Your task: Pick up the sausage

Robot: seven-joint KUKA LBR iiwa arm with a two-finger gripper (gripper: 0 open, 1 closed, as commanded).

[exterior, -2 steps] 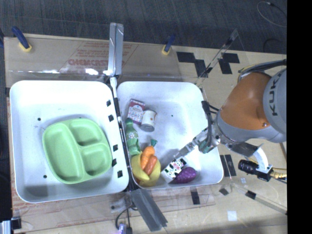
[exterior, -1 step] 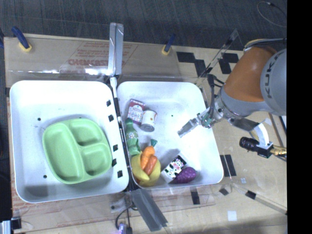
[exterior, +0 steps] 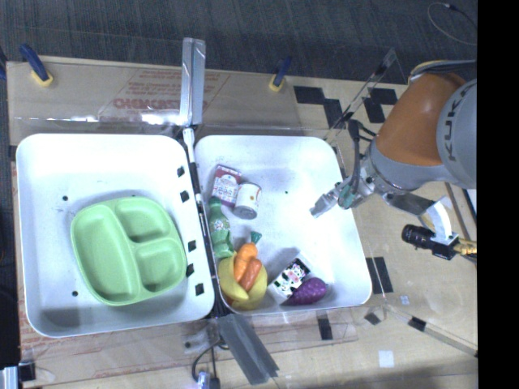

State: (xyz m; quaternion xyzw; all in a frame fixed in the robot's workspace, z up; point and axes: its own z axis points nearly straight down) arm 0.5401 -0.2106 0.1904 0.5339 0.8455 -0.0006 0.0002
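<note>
Your gripper [exterior: 323, 205] hangs over the right bin [exterior: 345, 241], close to its right wall and about halfway along it, at the end of the grey arm [exterior: 422, 148] with its orange band. From this slant you cannot tell how far the pincer stands open, and no object shows in its grasp.

The sausage [exterior: 251, 272] looks to be the orange-red piece near the right bin's front edge, toward its left corner — though it is small and you cannot be sure of it. It rests against a carrot [exterior: 245, 254] on top of a yellow fruit [exterior: 235, 292], well apart from the gripper.

Just beside that pile, along the front edge, lie a cow-patterned carton [exterior: 290, 280] and a purple piece [exterior: 311, 290], touching. A green bottle [exterior: 217, 221] lies by the left wall — above it a red-and-white packet [exterior: 225, 185] and a small can [exterior: 247, 201]. A green divided plate [exterior: 130, 250] sits in the left bin [exterior: 49, 160].
</note>
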